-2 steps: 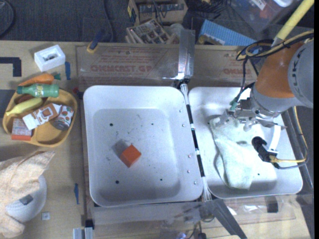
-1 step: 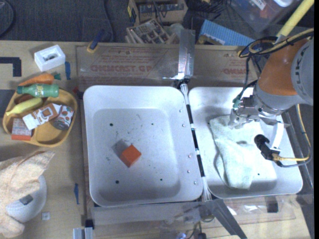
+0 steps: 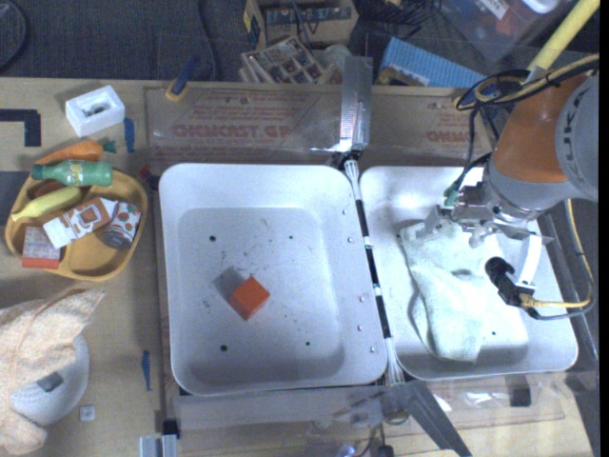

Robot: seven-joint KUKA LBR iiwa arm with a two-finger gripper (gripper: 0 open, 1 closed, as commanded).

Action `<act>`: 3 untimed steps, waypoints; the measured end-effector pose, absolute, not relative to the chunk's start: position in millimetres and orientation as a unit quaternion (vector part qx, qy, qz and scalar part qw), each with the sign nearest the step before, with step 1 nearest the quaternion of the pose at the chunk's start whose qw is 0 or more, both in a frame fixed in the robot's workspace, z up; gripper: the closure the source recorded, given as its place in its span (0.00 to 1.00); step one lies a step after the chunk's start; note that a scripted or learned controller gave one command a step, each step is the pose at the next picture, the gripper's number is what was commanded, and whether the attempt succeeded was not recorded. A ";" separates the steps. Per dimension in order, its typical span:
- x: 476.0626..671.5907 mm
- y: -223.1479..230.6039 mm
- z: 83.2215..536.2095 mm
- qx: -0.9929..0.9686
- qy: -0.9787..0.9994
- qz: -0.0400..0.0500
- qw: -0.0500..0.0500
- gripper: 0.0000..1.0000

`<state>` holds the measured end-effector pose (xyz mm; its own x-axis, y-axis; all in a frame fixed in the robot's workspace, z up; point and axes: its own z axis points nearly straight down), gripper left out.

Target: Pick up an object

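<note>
An orange cube [image 3: 250,297] with one grey face lies in the left bin [image 3: 190,208], a little left of its middle. A crumpled white cloth [image 3: 443,298] stretches from the upper middle of the right bin [image 3: 552,346] down toward its front. My gripper [image 3: 464,215] hangs over the upper part of the right bin, right at the cloth's top edge. The grey wrist and orange band [image 3: 531,141] rise behind it to the right. Whether the cloth is caught in the gripper is hidden by the wrist hardware.
A black cable with a yellow-tipped plug [image 3: 514,288] dangles from the wrist over the right bin. A yellow bowl [image 3: 105,255] of toy food sits left of the bins, with a beige cloth [image 3: 43,336] below it. Clutter and boxes lie behind the bench.
</note>
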<state>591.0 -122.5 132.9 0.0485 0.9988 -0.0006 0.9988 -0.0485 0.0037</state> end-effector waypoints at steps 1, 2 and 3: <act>626.1 -223.3 135.9 0.692 0.722 0.001 0.002 0.00; 560.1 -150.9 101.8 0.657 0.754 0.000 0.001 0.00; 579.5 -140.0 92.4 0.644 0.765 0.004 0.007 0.00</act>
<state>579.5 -140.0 92.4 -0.1696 0.9855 -0.0051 0.9854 0.1696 0.0142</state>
